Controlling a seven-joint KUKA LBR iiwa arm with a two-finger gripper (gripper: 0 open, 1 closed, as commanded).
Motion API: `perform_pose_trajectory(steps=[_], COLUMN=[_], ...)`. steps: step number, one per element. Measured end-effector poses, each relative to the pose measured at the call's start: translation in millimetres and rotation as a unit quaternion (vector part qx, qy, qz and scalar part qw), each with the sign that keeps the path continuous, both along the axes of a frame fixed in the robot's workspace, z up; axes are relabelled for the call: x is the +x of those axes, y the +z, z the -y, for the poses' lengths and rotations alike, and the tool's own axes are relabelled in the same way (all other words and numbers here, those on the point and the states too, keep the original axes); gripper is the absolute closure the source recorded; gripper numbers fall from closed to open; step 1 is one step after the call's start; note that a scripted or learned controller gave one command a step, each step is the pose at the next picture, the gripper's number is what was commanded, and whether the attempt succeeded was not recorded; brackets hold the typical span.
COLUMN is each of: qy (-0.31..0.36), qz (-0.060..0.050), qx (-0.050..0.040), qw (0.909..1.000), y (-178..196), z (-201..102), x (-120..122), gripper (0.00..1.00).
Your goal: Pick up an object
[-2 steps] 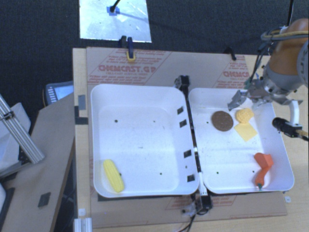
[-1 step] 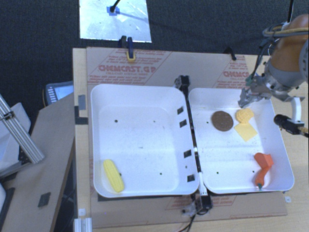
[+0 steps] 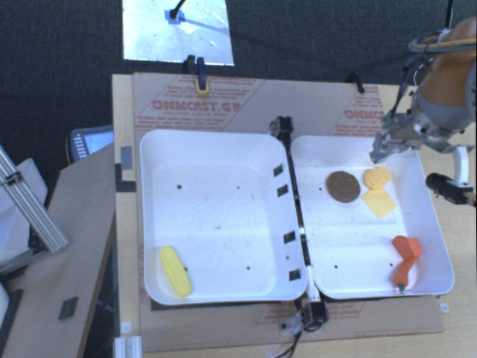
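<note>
We note four candidate things in the right bin (image 3: 440,271) and one in the left bin (image 3: 149,200). Nearest the gripper (image 3: 378,154) is a small round yellow waffle-like piece (image 3: 378,177), lying just below the gripper tips and apart from them. Touching its left side, or very nearly so, is a brown round cookie (image 3: 343,186), down and to the left of the gripper. A pale yellow cheese slice (image 3: 380,203) lies just below the waffle piece, further below the gripper. An orange carrot-shaped piece (image 3: 405,259) rests near the front right corner of the same bin, well below the gripper and slightly to its right.

The yellow corn cob (image 3: 175,270) lies in the front left corner of the left bin, far to the left of the gripper and well below it, tilted with its long axis running up-left to down-right.

The gripper itself sits over the back right part of the right bin, close to the rear wall. We cannot tell whether its fingers are apart or together: they are small and blurred against the white bin. Nothing is visible between them. The arm (image 3: 447,80) rises behind the gripper toward the upper right, grey with its orange section.

Behind the gripper, the bins rest on a brown cardboard sheet (image 3: 223,103) bearing red printing. A yellow clamp (image 3: 201,80) grips its back edge, far to the gripper's left.
</note>
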State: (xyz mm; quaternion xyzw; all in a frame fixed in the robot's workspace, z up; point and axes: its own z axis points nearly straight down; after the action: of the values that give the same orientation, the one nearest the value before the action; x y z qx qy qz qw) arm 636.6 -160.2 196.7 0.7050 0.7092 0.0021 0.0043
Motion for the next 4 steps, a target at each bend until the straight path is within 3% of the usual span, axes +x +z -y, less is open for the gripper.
perform_pose_trajectory(steps=[1,2,3,4], qy=[0.001,-0.003,-0.001,0.001], qz=[0.002,-0.007,-0.001,-0.003], qx=[-0.0003,0.002,0.0008,0.0015], qw=[1.0,1.0,1.0,1.0], y=[11,-6,53,46], z=[0,-4,-13,-41], x=[1,-64,-71,-49], gripper=[1.0,1.0,1.0,1.0])
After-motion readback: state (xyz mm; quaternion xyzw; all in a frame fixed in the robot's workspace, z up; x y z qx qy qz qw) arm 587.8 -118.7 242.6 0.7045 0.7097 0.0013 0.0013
